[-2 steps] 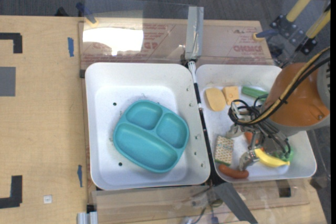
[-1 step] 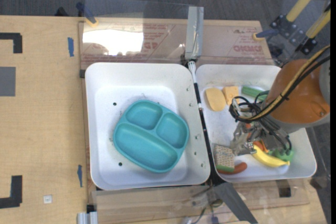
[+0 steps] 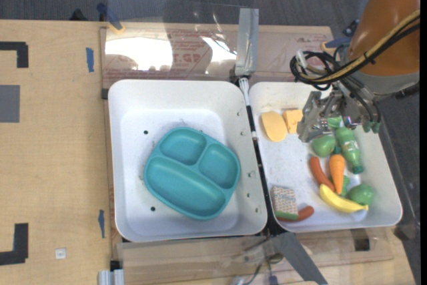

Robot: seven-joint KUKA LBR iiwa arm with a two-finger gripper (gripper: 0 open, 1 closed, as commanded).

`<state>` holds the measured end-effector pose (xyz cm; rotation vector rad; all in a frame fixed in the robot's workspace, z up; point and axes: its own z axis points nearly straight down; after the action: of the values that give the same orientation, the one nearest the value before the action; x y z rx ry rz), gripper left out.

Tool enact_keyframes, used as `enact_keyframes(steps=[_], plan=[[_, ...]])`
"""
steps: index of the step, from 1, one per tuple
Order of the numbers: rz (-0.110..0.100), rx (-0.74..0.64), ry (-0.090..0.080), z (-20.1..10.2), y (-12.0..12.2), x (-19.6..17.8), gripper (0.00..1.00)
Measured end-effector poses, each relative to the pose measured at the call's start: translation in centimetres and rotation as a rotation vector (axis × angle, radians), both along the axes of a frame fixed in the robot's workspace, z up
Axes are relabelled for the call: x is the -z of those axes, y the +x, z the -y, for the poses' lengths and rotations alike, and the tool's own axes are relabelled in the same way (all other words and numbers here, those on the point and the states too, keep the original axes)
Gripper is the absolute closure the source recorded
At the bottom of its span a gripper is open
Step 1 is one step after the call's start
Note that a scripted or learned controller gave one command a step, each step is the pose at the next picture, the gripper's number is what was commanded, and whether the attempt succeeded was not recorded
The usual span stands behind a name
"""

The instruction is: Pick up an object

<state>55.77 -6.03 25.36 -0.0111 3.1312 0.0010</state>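
The pincer [image 3: 325, 122] is hovering low in the right bin [image 3: 390, 173], just above the green pepper [image 3: 323, 145]; how wide it is gaping I cannot tell. The pepper is looking light, hard and slick, best gripped across its round middle.

A pale wooden worktop [image 3: 47, 143] carries two shallow white bins side by side — the left bin [image 3: 127, 103] and the right bin [image 3: 387, 203], rims touching — with blue tape [image 3: 89, 59] stuck nearby.
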Motion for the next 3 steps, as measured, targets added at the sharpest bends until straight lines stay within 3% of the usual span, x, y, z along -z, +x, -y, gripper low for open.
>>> enact_keyframes(steps=[1,2,3], plan=[[-0.016,0.015,-0.001,12.7,-2.2,4.6,1.00],[-0.020,-0.025,0.003,8.7,-7.3,14.6,1.00],[-0.005,0.246,0.003,0.4,1.0,7.0,1.00]])
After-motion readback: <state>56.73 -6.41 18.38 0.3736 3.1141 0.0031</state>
